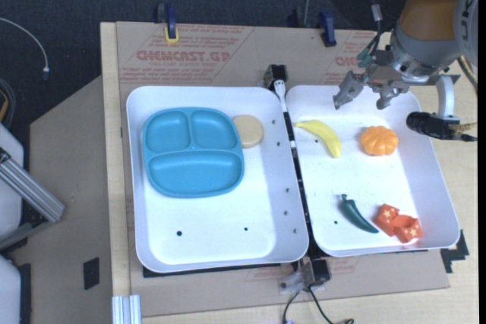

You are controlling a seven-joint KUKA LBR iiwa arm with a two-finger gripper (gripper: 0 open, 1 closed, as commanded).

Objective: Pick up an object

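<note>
The banana (pixel 321 136) lies near the right bin's (pixel 440 186) far left corner, the orange pumpkin (pixel 378 140) just right of it. Both look like light, stiff, smooth plastic; the banana's narrow middle probably offers the surest grip. The hand (pixel 367 93) hangs above the bin's far edge, fingers spread wide, holding and touching nothing.

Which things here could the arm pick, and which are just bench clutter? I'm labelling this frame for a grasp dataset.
Job:
gripper, open, above the right bin's far edge
banana
orange pumpkin
green pepper
red pepper
blue tray, in the left bin
tan disc, beside the tray

Lying about:
blue clamps
cardboard sheet
cables
</note>
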